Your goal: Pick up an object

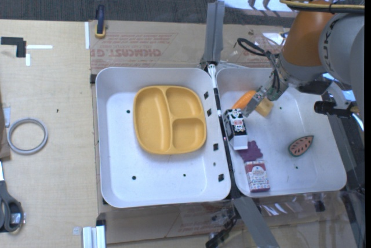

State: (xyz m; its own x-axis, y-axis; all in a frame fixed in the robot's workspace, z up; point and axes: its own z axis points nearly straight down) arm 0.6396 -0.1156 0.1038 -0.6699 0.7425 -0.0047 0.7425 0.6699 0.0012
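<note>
Hovering: gripper [259, 101] over orange piece [246, 99] and tan block [264, 108], right bin [324, 177]; grip state unclear. Risk: crowded pair, grasp slips.

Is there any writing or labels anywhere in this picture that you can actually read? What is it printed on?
Red print on the cardboard sheet behind the bins: shows upside down and blurred; it cannot be read with certainty.
Red packet in the right bin: has a label, too small to read.
Small black-and-white carton in the same bin: its markings are too small to read.
Nothing else bears readable text.
</note>
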